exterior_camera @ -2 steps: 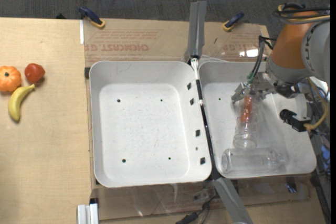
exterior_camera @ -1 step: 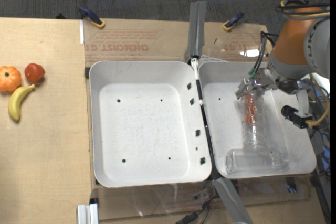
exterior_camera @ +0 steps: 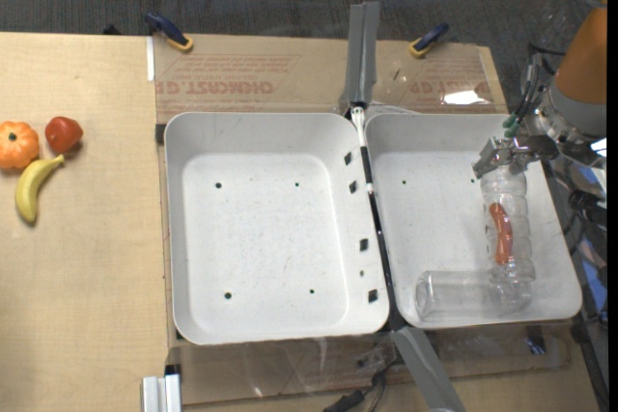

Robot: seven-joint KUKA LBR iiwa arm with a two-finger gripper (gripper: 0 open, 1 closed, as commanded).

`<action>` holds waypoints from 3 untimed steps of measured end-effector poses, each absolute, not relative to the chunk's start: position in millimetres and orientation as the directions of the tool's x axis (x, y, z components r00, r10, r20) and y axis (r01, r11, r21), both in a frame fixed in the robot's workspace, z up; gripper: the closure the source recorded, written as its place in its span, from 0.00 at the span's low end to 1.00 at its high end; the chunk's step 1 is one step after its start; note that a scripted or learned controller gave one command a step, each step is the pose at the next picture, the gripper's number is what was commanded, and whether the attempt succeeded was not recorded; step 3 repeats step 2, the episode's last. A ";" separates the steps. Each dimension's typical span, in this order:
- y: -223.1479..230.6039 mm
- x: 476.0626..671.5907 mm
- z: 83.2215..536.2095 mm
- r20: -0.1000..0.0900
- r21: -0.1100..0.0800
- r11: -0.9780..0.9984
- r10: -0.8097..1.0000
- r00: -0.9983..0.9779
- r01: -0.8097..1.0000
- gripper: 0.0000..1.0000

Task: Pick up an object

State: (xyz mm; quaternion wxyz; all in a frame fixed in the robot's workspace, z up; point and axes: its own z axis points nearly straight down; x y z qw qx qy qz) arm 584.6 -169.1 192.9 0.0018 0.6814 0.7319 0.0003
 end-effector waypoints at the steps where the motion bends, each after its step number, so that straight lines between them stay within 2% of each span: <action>1: -72.8 579.9 226.2 -0.001 -0.002 0.106 0.994 -0.106 0.994 1.00; 3: -73.6 580.3 234.1 -0.001 -0.003 0.107 0.994 -0.107 0.994 1.00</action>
